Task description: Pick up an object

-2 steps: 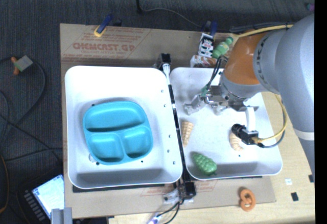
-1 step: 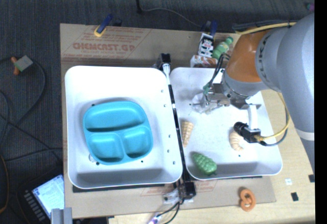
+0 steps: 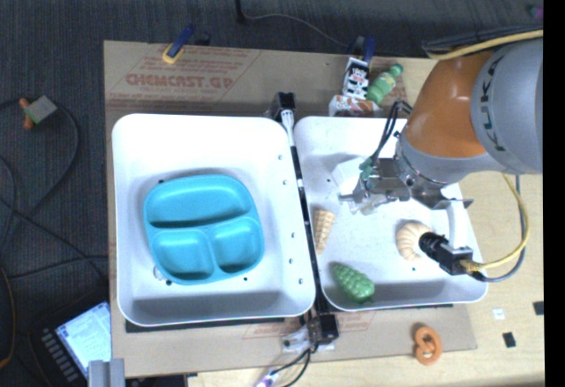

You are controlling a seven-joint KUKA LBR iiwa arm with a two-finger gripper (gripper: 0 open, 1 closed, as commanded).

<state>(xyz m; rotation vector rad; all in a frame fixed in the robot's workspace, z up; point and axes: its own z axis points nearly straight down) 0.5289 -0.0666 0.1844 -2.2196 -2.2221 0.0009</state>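
Note:
My gripper (image 3: 378, 185) is low inside the right bin (image 3: 331, 142), near its middle, under the orange wrist band. On the bin floor, left of the gripper, lies a tan ridged cone (image 3: 323, 227). A green bumpy object (image 3: 353, 282) rests at the front of the bin. A pale tan shell-shaped piece (image 3: 409, 239) lies just below and right of the gripper. Something small and pale (image 3: 357, 200) sits at the gripper's left edge; whether it is touched is unclear.
The left bin (image 3: 132, 138) holds a blue divided tray (image 3: 205, 226). Behind the right bin stand a green toy (image 3: 382, 85) and a small printed box (image 3: 353, 87). An orange ring-shaped piece (image 3: 427, 343) lies on the bench in front. A black cable fitting (image 3: 444, 253) hangs by the shell piece.

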